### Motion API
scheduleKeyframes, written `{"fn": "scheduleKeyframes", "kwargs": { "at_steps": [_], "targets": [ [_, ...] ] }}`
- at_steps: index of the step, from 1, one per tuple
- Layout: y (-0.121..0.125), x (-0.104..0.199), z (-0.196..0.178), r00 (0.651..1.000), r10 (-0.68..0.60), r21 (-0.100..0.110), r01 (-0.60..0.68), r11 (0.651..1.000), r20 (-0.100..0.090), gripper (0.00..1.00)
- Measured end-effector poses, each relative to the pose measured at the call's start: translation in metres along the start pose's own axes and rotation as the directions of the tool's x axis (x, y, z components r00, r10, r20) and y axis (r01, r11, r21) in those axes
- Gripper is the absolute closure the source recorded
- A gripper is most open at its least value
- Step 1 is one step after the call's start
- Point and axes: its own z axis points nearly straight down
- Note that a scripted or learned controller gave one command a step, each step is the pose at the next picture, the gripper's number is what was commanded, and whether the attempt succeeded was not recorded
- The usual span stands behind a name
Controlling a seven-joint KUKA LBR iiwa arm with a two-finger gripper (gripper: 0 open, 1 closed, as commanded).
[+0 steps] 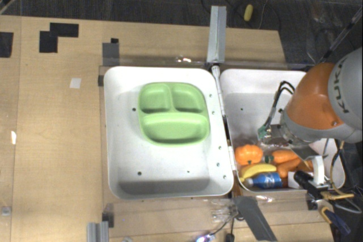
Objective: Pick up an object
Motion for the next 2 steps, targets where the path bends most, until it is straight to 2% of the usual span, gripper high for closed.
{"fn": "scheduleKeyframes", "kwargs": {
  "at_steps": [1, 2],
  "targets": [
    [0.0791, -0.0119, 0.0104, 0.956, -0.294, 0.007, 0.294, 0.956, -0.001, 1.0],
    [0.0792, -0.0131, 0.0104, 0.956, -0.293, 0.006, 0.293, 0.956, 0.001, 0.0]
  ]
}}
